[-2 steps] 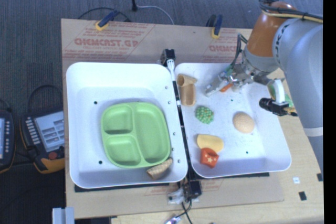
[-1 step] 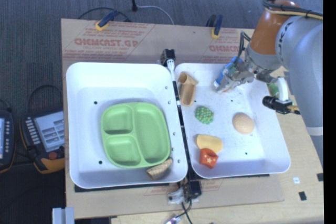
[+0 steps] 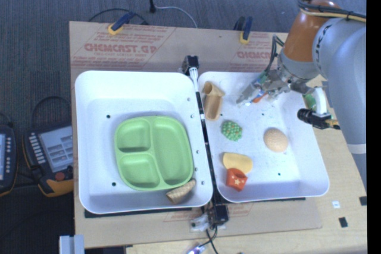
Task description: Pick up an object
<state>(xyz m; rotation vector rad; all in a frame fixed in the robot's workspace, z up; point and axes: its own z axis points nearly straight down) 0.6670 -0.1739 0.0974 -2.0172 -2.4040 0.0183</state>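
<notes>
Objects for picking lie in two white bins on the desk. Left bin (image 3: 89,98) holds a green divided plate (image 3: 153,151), with a tan bread-like piece (image 3: 181,191) at its lower right edge. Right bin (image 3: 309,184) holds a tan cup-shaped item (image 3: 212,99) against its left wall, a green bumpy ball (image 3: 231,130) below it, a yellow piece (image 3: 237,161) touching a red piece (image 3: 236,179), and a beige round item (image 3: 275,140) further right. Pincer (image 3: 253,94) sits low over the right bin's upper area, its fingers slightly parted with nothing between them.
</notes>
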